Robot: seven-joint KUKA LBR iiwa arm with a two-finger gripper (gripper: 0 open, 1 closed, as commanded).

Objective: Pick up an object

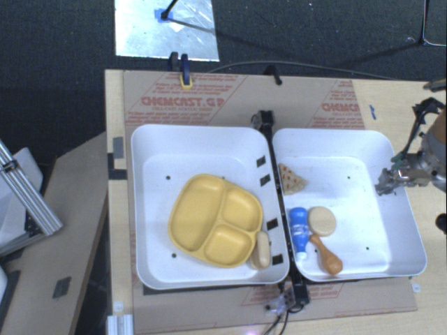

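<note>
Hovering by right bin's (391,187) far edge, arm (419,166) seemingly empty-handed

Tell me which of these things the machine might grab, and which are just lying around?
Might grab: yellow divided plate, beige piece, pizza slice toy, blue bottle, wooden spoon. The tool waits nearby.

Lying around: clamp, metal sheet, cable.

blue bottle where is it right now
The blue bottle lies in the right bin, at its lower left by the divider, beside the wooden spoon and below the pizza slice.
</note>
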